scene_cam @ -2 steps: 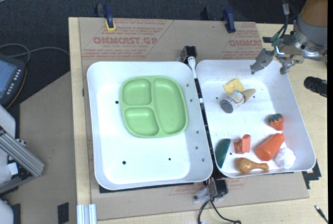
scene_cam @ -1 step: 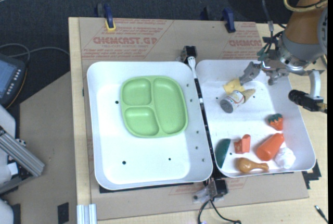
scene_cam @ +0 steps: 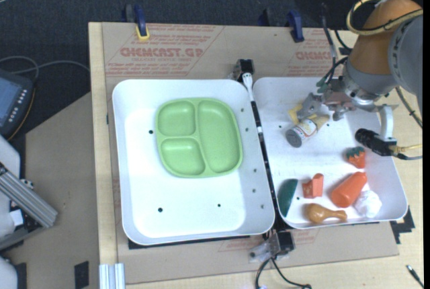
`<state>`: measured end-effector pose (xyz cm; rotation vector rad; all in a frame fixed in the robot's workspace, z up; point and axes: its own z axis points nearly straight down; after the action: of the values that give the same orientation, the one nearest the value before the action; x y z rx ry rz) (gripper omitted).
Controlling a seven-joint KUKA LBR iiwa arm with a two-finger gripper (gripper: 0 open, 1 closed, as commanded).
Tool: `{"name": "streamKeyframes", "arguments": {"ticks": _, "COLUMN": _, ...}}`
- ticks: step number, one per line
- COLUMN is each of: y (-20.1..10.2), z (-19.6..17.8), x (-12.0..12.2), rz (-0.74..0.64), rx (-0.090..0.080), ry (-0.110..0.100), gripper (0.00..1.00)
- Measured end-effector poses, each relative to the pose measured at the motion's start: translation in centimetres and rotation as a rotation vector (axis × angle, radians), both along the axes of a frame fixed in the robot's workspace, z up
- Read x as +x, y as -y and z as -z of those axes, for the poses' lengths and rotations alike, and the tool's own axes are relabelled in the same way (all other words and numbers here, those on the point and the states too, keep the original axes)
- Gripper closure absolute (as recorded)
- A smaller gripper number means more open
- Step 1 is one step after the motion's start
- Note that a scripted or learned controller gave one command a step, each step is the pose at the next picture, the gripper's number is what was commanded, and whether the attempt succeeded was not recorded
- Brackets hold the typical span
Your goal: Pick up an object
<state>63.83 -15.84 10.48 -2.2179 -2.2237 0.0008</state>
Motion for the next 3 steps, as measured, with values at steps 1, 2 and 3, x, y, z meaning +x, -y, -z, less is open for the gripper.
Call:
{"name": "streamKeyframes", "arguments": {"ticks": 1, "y": -0.1, "z": 2.0, "x": 0.0, "rz": 0.000, "rx": 0.000, "ry": -0.002, "gripper": 0.00}}
{"name": "streamKeyframes", "arguments": {"ticks": 2, "y": 0.0, "z": 0.8, "x": 0.1, "rz": 0.001, "rx": -0.001, "ry": 0.000, "gripper": 1.00}}
{"name": "streamKeyframes", "arguments": {"ticks": 3, "y": 0.2, "z": -3.4, "x": 0.4, "rz": 0.002, "rx": -0.002, "ry": 0.005, "gripper": 1.00}}
